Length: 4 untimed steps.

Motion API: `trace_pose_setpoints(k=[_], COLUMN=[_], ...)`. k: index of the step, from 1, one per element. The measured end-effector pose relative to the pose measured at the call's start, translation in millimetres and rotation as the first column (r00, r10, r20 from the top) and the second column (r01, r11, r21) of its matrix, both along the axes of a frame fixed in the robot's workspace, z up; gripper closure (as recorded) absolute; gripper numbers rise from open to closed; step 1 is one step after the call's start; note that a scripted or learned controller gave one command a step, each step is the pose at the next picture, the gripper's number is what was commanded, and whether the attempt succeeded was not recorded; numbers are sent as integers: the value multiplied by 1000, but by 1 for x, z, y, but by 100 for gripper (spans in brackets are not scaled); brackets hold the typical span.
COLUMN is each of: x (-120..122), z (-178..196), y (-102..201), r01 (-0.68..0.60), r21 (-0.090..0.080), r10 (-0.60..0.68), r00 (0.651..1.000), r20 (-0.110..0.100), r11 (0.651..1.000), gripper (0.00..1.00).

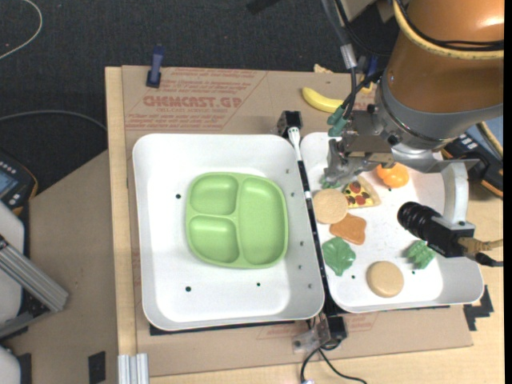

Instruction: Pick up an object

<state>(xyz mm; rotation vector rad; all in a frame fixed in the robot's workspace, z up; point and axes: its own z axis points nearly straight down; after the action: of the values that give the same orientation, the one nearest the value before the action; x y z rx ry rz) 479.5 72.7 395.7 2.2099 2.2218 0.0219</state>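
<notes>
The brown board worktop point(200, 102) carries everything, and the grey arm with its orange band point(448, 46) looms over its far right side. Two shallow white bins sit on it. The left bin point(160, 214) holds the pale green divided plastic plate point(238, 218), my marker for the rest. The right bin point(448, 286) lies just right of that plate, past the shared rims.

The claw point(339, 169) hangs low over that bin's near-left corner, right of the plate's upper edge. From here I cannot tell whether it is apart or together, and nothing I can see is in it.

Right of the plate and closest to it lie a round tan biscuit-like disc point(329, 207), an orange-brown toast-shaped piece point(349, 230) and a green leafy toy point(338, 256). A toy pizza slice point(362, 194) lies a little further right.

I'd say this is the approach step, with no pick made. The biscuit and pizza slice lie nearest below the claw. Next it needs to settle on one, come straight down and close. The two nearly touch, so it could nudge both.
</notes>
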Motion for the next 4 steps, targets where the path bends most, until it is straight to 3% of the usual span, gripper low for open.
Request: trace_pose_setpoints(k=[1,2,3,4], x=[0,0,64,105], z=[28,37,-67,-62], y=[76,71,85,156], r01=[-4,4,7,-1], r21=[-1,-4,-8,-2], r10=[4,-4,-7,1], r00=[1000,1000,1000,1000], r20=[-10,-11,-25,-12], r11=[1000,1000,1000,1000], gripper=[100,100,100,100])
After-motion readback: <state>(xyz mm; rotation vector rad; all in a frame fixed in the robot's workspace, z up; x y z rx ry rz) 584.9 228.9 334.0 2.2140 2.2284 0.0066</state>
